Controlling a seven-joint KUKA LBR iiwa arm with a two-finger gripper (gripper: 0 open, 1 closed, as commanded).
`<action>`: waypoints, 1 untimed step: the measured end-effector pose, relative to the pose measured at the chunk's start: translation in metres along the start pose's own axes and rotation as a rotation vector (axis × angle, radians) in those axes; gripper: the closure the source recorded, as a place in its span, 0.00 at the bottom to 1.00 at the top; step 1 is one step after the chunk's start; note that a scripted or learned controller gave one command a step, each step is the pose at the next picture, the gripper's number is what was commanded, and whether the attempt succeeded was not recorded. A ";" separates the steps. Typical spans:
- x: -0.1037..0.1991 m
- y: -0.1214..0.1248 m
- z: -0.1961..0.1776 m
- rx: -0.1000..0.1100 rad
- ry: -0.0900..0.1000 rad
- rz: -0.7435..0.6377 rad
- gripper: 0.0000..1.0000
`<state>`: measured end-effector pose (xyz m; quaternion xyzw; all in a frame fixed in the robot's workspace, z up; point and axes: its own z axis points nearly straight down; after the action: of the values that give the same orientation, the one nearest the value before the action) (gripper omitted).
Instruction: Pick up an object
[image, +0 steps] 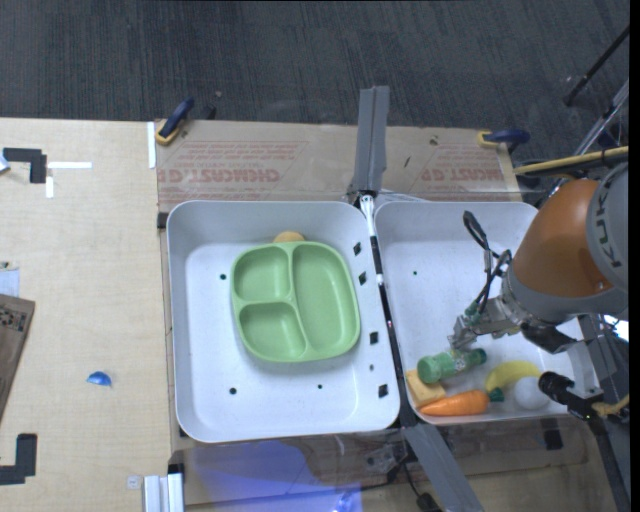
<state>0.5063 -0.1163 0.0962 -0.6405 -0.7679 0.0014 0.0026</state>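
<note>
Green divided plate (296, 300) in left bin (200, 400), end effector (468, 335) over green bottle (447, 365)

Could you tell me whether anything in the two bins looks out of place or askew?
One small thing: a yellow object peeks out from behind the far rim of the green divided plate in the left bin, seemingly tucked under it. The toy food clustered in the right bin looks ordinary.

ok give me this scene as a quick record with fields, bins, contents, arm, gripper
left bin: shallow white bin holding a green three-compartment plastic plate; a small yellow-orange thing peeks out at the plate's far edge
right bin: shallow white bin with a green cylindrical toy, an orange toy carrot, a yellow toy banana and a white round object, all near its front edge
arm: grey with an orange band, over the right bin
gripper: just above the green cylindrical toy
</note>
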 end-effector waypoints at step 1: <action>0.019 0.005 -0.013 -0.002 -0.001 0.080 1.00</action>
<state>0.5081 -0.0964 0.1096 -0.6706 -0.7418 0.0008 0.0017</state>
